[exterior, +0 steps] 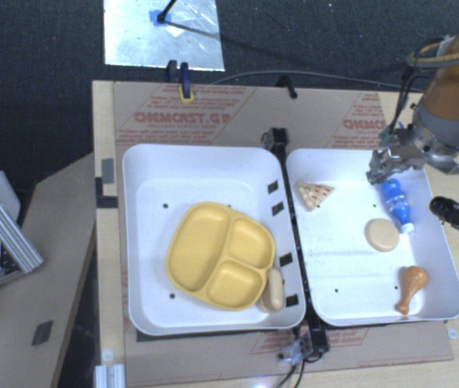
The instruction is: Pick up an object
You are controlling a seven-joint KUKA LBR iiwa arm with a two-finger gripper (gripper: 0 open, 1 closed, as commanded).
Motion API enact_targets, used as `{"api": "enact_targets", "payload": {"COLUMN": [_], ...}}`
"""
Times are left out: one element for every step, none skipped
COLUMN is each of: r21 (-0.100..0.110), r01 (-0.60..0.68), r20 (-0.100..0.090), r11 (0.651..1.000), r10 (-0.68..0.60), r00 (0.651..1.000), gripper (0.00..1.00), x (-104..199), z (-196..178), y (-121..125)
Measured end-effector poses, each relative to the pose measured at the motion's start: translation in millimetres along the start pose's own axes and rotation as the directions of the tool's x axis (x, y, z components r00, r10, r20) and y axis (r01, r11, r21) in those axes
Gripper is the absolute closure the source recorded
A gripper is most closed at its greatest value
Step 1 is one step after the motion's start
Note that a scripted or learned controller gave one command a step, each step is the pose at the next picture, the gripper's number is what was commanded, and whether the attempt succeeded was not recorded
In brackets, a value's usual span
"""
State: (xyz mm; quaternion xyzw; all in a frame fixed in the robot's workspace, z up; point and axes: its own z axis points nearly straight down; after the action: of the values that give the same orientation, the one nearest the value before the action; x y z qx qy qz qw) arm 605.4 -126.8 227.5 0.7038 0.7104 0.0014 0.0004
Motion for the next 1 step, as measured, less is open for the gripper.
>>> {"api": "enact_targets", "payload": {"r21": [0.000], "r01": [0.000], "r20": [-0.001], "r11": [1.000], "r10": [0.000], "r00": [1.000], "gripper": [1.00], "x": [54.2], "z": [-10.4], "y": [-13.0]}}
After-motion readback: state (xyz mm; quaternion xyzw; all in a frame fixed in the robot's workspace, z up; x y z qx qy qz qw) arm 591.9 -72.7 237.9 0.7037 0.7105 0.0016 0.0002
